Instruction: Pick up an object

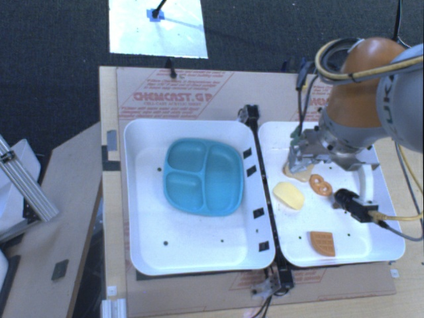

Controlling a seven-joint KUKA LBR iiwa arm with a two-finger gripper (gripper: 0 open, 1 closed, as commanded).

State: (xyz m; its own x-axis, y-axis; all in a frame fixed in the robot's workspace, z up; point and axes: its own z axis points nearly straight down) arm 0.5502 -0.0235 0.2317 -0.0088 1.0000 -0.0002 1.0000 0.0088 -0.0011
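Dark carpet surrounds a tan bench (79,171) on which a brown board printed with red lettering (173,97) is laid under two shallow white bins. The right bin (381,244) holds the loose pieces. Near its centre a pale yellow wedge (289,195) is seen lying flat, and just at its two o'clock a small brown pretzel (320,185) rests on the bin floor. Toward five o'clock from the wedge, near the bin's front wall, a square orange waffle (323,243) is placed well apart from the others. A pale cream piece (298,172) is partly covered at twelve o'clock from the wedge, directly beneath the gripper (302,159).

The gripper is lowered over that cream piece at the bin's upper left part; whether its fingers are open or closed cannot be told, since they are hidden by the wrist housing, and nothing is visibly held. The grey arm with its orange band (361,78) is extended in from three o'clock, with a yellow cable and a black fitting (354,205) trailing across the bin at four o'clock from the pretzel.

The left bin (149,244) holds a blue divided plate (202,176), set slightly above its centre. A pale sheet (158,20) lies on the carpet at twelve o'clock.
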